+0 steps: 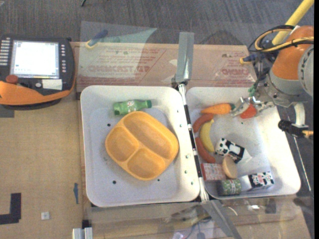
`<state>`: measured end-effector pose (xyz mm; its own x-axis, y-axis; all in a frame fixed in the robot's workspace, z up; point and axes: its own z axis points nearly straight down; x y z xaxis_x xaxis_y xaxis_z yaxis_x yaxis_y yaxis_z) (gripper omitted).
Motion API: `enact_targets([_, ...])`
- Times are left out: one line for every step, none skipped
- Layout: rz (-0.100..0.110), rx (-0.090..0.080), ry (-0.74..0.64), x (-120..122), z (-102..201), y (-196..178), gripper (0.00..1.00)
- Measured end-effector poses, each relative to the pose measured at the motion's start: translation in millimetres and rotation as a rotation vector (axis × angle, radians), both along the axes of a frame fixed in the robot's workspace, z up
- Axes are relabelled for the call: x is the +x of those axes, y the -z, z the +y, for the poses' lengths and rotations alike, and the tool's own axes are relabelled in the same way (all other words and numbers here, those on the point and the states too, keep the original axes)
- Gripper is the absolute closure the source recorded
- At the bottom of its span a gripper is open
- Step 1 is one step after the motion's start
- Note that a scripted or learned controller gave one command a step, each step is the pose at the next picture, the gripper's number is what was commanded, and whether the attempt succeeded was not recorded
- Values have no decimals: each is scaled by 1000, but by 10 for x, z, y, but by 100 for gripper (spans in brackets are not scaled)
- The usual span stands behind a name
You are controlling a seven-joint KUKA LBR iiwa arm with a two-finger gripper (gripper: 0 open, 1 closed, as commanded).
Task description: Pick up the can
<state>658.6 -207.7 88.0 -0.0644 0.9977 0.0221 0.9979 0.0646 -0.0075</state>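
Over the right bin's (294, 176) far right corner the gripper (253, 102) hangs low, its metal fingers (244, 103) pointing toward the middle of the surface, just beside a carrot (218, 108) and with something orange-red (248, 112) lying right under them. Whether that piece sits between the fingers or merely beneath them is not clear, and how far apart they stand I cannot tell; nothing is plainly gripped.

The can (230, 186), a small green one lying on its side, rests against the bin's near wall, well apart from the gripper and crowded. A red packet (213, 171) and a round tan piece (230, 168) lie just beyond it, and a black-and-white carton (261, 179) lies beside it toward the right edge. A second cow-patterned carton (231, 149), a banana (207, 136) and a red pepper-like thing (203, 151) fill the middle and left of the bin. As I judge it, the arm stands at the wrong end of the bin for the task, and the can's place against the wall leaves little room for fingers on that side; a grasp from above across its body looks the likeliest way in.

The left bin (94, 148) holds a yellow divided plate (142, 144) tilted across its middle and a green bottle (131, 106) lying near its far edge. A teach pendant (35, 68) rests on the surface's far left corner.
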Motion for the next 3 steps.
enact_targets([-6, -24, 192, 95, -145, -883, 0])
enact_targets([-16, -24, 254, 130, -70, -538, 0])
enact_targets([-31, -26, 351, 162, -33, -524, 0])
